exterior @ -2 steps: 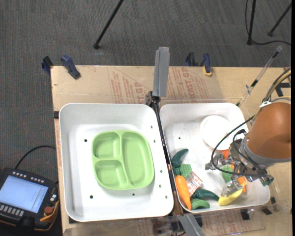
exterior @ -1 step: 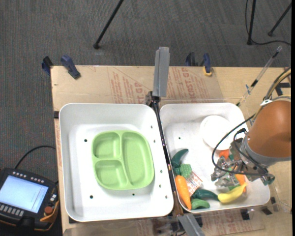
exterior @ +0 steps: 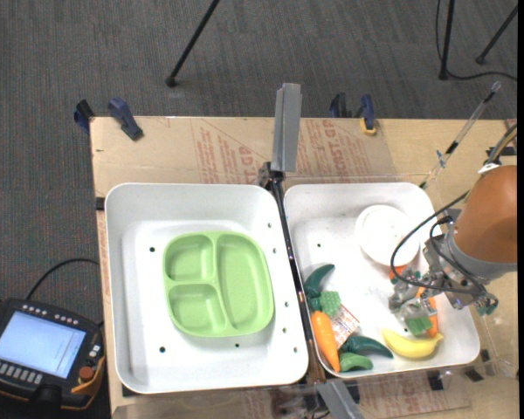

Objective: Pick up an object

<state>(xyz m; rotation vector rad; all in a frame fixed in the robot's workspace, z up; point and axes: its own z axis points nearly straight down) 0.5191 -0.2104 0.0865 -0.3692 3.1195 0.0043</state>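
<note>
Two shallow white bins; right bin (exterior: 301,201) holds the clutter. Two-finger gripper (exterior: 417,306) low over a yellow plastic banana (exterior: 412,345) — finger state cannot be told, grasp unconfirmed. Risk: crowded items beside the orange carrot (exterior: 325,340) — fingers may snag or slip

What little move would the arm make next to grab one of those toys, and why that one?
Probably a short drop straight down. The gripper hangs low in the right bin, just over a small green and orange piece that lies beside the banana. Nothing shows between its fingers, so it holds no toy yet; going lower would put it around that piece.
</note>
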